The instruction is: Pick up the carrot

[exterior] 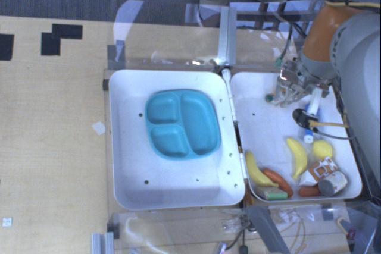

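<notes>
Gripper [290,91] hovers over right bin's [262,128] far edge, near far right corner; cannot tell whether open or shut. Carrot [278,181] lies at right bin's near edge, beside banana [257,171], green piece [274,194] just below. Second banana [297,156] and lemon [322,149] toward right edge. Blue divided plate [181,123] sits mid left bin [128,187].

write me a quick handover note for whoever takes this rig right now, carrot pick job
Hand: hovering at the far end of the right bin, nothing seen between its fingers; open or shut not readable.
Carrot: lying at the near end of the right bin, beside a banana, well away from the hand.
Blue plate sits in the left bin.
Done: nothing picked.
Left: reach the carrot, grasp, lift.
</notes>
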